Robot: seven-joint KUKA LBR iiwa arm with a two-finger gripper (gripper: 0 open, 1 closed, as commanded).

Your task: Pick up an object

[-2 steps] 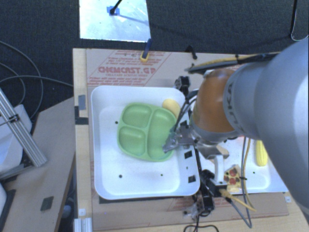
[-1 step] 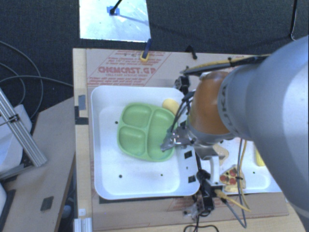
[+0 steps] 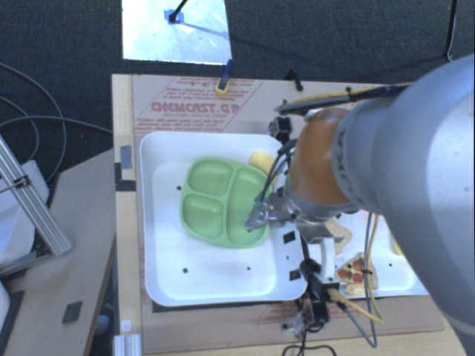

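Gripper (image 3: 261, 218) touches green tray (image 3: 223, 200) below "CHEMCAST GP" sheet (image 3: 194, 107).

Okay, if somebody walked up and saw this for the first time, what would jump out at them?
The big grey arm with its orange band fills the right side, reaching over the bins. Next, the bright green divided tray in the left white bin. A pizza-slice toy lies in the right bin.
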